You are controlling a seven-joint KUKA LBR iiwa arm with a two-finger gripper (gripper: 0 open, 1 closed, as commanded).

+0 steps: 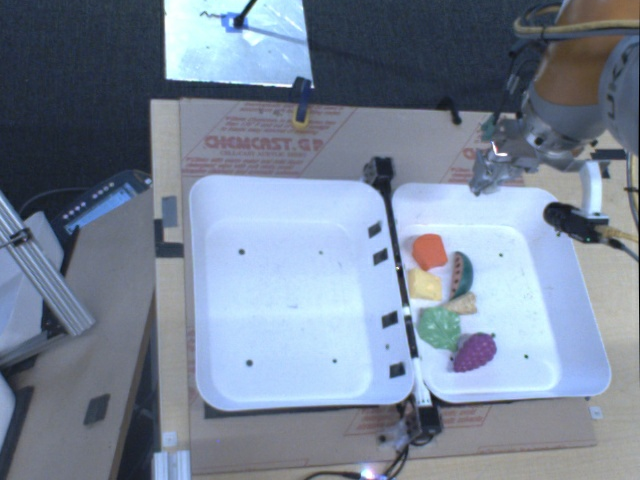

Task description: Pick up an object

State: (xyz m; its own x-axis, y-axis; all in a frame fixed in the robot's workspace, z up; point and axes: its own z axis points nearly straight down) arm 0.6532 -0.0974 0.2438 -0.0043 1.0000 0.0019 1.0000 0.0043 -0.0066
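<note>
Arm enters at upper right of frame; its grey body with the orange band is cut off by the top and right edges. Gripper [487,181] sits small and dark over the far rim of the right bin [560,298]. Too small and blurred to resolve: cannot tell whether the jaws are open or closed, and nothing is visible between them.

Right bin, shallow white moulded plastic with rounded corners, holds all the toy food, clustered along its left side at centre-right of frame:
- orange blocky piece [430,250], smooth, topmost of the cluster
- watermelon slice [460,272], curved, green rind with red face, just right of the orange piece
- yellow wedge [425,286], flat-faced, directly below the orange piece
- small tan piece [463,306], identity unclear
- green leafy piece [438,327], lumpy outline
- purple grape bunch [475,351], bumpy surface, lowest, touching or nearly touching the green piece

All lie well apart from the gripper.

Left bin [290,288], same white plastic, shows a few small dark dots on its floor. Black clips run down the seam between the bins. Both rest on a cardboard sheet [260,143] with red print, partly covered by the bins.
</note>
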